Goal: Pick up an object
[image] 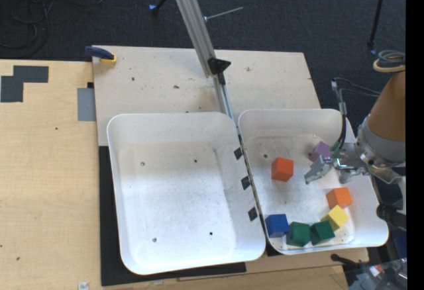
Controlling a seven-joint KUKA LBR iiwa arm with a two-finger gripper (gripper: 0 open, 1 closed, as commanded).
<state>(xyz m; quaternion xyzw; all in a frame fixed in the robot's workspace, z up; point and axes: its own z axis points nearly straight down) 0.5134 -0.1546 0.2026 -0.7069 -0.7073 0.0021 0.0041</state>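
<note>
On the table [159, 77], two white bins side by side: left bin [126, 149], right bin [291, 120]. Landmark is the red cube [282, 169], upper-middle of the right bin. Metal pole [199, 30] slants up and away, well left of and above the cube. Arm [391, 116] reaches in from the right, well right of the cube. Tool [320, 169] hangs just right of the cube, apart from it; can't tell how far open it is, nothing visibly held. Purple block [322, 149] up and right of the cube, touching or just behind the tool. Orange cube [339, 197] down-right. Yellow cube [338, 216] below that. Green blocks [310, 232] lower right. Blue cube [276, 224] straight below.
</note>
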